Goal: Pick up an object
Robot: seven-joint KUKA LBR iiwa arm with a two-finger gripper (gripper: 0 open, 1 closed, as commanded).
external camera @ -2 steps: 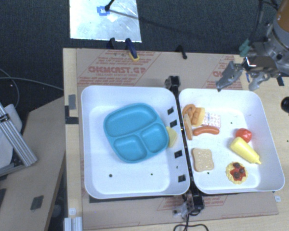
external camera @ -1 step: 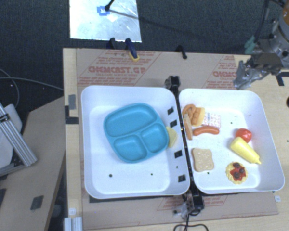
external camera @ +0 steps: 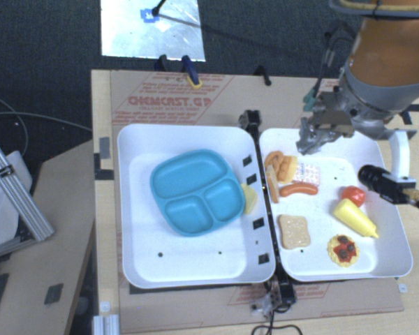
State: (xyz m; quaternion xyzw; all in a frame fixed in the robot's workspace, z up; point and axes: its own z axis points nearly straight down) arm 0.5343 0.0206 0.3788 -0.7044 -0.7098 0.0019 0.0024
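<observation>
My gripper [external camera: 309, 144] hangs above the back left part of the right bin [external camera: 398, 246], its dark fingers pointing down just behind the food toys. Below and in front of it lie an orange fries piece [external camera: 282, 166], a pink-and-white wrapped pack [external camera: 308, 172] and a red sausage [external camera: 298, 190]. Further right sit a red tomato [external camera: 353, 195] and a yellow squeeze bottle [external camera: 355, 218]. A slice of toast [external camera: 293, 231] and a small pizza [external camera: 343, 250] lie near the front. Nothing shows between the fingers.
The left bin [external camera: 136, 257] holds a blue divided plate [external camera: 196, 191], with a pale yellow piece [external camera: 249, 198] at its right edge. A black cylinder on a white bracket [external camera: 383, 181] juts over the right bin's right side. A black divider [external camera: 264, 201] separates the bins.
</observation>
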